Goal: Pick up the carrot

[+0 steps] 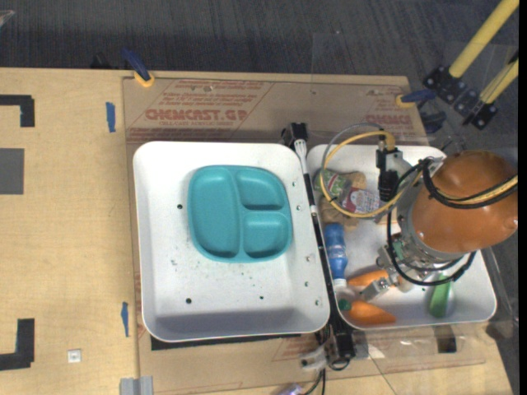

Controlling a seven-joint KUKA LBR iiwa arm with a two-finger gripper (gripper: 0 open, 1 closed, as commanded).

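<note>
The carrot (372, 312), orange with a green leafy end on its left, lies flat near the front edge of the right bin (482, 303). The arm's orange band (465, 204) hangs over the middle of that bin, and the gripper (394, 276) sits below it, just above and slightly to the right of the carrot. A second small orange piece (363, 281) lies right beside the gripper's left side; I cannot tell whether it touches the gripper. The wrist hides most of the gripper.
The left bin (165, 286) holds a teal divided plate (240, 212). In the right bin a blue bottle (334, 249) lies along the left wall, a green object (440, 297) at front right, and a pouch (356, 194) at the back under yellow and black cables.
</note>
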